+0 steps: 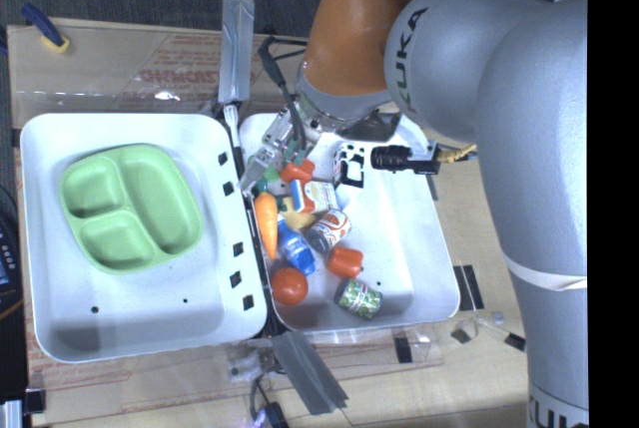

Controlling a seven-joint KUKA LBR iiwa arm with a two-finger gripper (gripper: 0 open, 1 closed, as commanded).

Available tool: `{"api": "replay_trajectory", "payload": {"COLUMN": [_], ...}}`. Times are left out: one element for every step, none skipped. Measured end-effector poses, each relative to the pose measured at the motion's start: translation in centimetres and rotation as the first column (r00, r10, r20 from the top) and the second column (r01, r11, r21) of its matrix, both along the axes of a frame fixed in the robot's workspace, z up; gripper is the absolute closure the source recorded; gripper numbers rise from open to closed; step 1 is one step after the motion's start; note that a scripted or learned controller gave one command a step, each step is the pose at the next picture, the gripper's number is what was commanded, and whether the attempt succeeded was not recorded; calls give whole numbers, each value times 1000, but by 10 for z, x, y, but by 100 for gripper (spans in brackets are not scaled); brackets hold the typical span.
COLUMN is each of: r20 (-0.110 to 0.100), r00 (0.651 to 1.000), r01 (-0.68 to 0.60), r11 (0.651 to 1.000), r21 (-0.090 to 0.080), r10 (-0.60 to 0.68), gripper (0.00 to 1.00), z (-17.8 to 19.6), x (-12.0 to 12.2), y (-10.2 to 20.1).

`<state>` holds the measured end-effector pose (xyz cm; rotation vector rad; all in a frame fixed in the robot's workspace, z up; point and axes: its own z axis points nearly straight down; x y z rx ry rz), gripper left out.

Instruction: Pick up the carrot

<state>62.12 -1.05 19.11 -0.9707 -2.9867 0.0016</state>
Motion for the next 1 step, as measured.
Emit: {"api": "replay_trajectory", "payload": {"r20": [-1], "r00": [992], "r01": [-127], "r11": [992], "r21": [0], "r10": [127], "gripper": [0], "z": [1], "x": [-52], "y": [22]}}
